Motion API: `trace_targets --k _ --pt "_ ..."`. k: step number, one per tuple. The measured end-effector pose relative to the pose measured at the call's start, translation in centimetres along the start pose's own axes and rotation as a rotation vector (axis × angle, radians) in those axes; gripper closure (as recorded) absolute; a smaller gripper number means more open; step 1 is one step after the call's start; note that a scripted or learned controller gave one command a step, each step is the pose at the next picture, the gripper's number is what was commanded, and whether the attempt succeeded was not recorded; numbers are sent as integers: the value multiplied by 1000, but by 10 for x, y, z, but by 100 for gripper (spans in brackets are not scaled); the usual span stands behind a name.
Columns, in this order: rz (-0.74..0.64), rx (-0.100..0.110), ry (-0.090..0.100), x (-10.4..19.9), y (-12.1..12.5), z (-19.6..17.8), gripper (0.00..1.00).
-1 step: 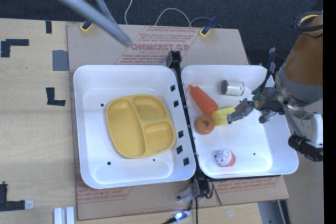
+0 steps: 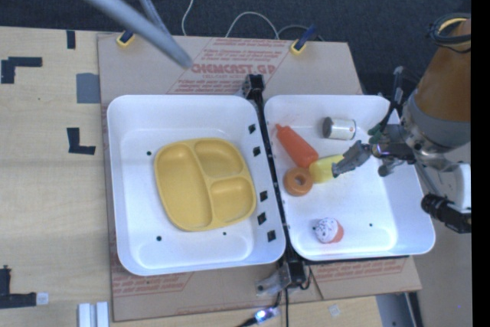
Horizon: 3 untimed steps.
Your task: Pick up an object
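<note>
The right bin (image 2: pixel 398 226) holds an orange carrot-shaped piece (image 2: pixel 295 145), an orange ring (image 2: pixel 298 181), a small yellow object (image 2: pixel 325 168), a grey and white cylinder (image 2: pixel 338 128) and a white ball with an orange patch (image 2: pixel 327 230). My gripper (image 2: pixel 350 161) reaches in from the right, low over the middle of this bin. Its dark tip lies against the right end of the yellow object. The ring touches the yellow object's left end. The cylinder lies just behind the gripper.
The left bin (image 2: pixel 130 241) bears a yellow divided plate (image 2: pixel 204 183). A black divider (image 2: pixel 264 165) runs between the two bins. The arm's orange-banded wrist (image 2: pixel 448 96) stands over the right bin's right rim.
</note>
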State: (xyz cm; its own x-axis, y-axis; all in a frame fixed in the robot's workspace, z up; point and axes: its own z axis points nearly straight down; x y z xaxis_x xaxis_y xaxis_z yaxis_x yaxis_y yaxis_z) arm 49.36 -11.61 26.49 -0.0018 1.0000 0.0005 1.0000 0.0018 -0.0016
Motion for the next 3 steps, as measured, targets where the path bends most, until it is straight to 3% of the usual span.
trace_targets --k 3 --pt "1 4 0 -10 0 179 0"
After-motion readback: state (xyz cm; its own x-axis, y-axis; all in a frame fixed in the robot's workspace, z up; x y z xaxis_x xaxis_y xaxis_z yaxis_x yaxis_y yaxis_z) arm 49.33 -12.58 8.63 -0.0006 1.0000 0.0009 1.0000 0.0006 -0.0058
